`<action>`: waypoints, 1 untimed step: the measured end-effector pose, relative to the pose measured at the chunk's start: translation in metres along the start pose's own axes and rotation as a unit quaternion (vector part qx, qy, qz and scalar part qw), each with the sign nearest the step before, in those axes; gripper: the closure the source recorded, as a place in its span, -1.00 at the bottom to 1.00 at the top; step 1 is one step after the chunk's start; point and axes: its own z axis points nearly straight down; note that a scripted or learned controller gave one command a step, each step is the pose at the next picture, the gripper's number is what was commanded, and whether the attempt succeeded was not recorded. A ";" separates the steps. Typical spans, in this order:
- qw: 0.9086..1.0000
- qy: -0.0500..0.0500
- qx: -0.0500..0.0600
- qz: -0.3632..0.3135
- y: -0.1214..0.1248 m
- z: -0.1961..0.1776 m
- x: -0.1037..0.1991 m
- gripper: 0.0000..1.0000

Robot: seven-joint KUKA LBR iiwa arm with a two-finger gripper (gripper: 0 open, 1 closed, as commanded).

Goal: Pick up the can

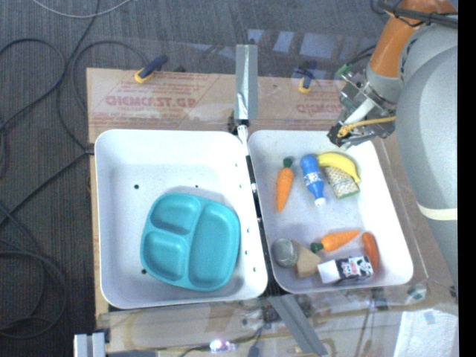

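The claw (343,133) is seen at the upper right, poised over the far right corner of the right bin (387,192), just above its rim; whether it is wide or narrow cannot be told from this view, and nothing is seen held in it. It is carried by the grey arm (439,125), whose orange band (398,32) is seen above the wrist. Nearest to the claw, inside the right bin, a yellow banana (339,161) is found, touching a tan mesh-patterned item (343,181) just below it. Beside these, a blue bottle with a white cap (313,178) is laid at a slant, and to its left an orange toy carrot (283,185) is set with its green top pointing away from the viewer. The can (283,252), a small grey cylinder seen end-on, is located at the near left corner of the right bin, well apart from the claw. It is touched on its right by a tan block (303,262). A second carrot (338,240), a further orange piece (370,249) and a white and black carton (346,268) are gathered along the near edge. In the left bin (119,169) a teal divided plate (192,241) is placed. Both bins are borne by the counter (167,103).
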 end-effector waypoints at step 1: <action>0.997 0.000 -0.001 -0.078 0.027 -0.014 -0.030 1.00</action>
